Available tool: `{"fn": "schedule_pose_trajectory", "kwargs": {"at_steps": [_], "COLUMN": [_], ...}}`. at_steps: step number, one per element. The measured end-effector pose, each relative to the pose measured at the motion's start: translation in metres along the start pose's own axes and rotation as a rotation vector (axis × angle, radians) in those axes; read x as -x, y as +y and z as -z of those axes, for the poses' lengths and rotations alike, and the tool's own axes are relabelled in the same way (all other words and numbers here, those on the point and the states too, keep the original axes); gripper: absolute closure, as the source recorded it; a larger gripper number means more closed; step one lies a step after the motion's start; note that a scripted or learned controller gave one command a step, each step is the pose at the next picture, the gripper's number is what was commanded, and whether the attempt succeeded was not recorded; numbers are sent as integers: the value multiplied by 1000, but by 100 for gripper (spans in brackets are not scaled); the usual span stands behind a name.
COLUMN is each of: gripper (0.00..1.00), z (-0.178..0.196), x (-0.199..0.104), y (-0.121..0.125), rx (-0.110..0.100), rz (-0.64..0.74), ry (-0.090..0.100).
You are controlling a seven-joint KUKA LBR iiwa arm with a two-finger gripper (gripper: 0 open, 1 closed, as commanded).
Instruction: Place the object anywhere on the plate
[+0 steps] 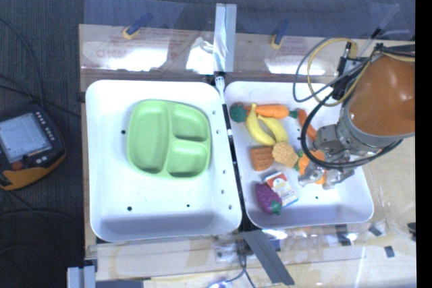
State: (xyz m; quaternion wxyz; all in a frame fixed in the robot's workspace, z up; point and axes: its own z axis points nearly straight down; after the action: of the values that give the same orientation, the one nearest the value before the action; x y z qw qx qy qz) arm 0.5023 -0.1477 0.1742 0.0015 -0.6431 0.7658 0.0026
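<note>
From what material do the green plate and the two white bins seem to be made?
Green plate: probably moulded plastic, matte; its colour is uniform and the compartment edges are soft and rounded.
White bins: probably plastic, slightly glossy; the rims are smooth and rounded, with faint shine. The exact material cannot be confirmed.

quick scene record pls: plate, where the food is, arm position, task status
plate: green, three compartments, in the left bin, nothing on it
food: carrot, bananas, purple toy, small carton, cracker, all in the right bin
arm: gripper low over the right bin, right of the food pile
task status: not done, no item on the plate
</note>
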Motion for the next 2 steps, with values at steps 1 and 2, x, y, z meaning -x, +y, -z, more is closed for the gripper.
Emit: {"fn": "schedule_pose_trajectory", "kwargs": {"at_steps": [1,2], "gripper": [100,100], "z": [45,90], "x": [96,181], "y": [-47,-71], "rx": [-6,-4], "rz": [22,158], "ry": [-1,0]}}
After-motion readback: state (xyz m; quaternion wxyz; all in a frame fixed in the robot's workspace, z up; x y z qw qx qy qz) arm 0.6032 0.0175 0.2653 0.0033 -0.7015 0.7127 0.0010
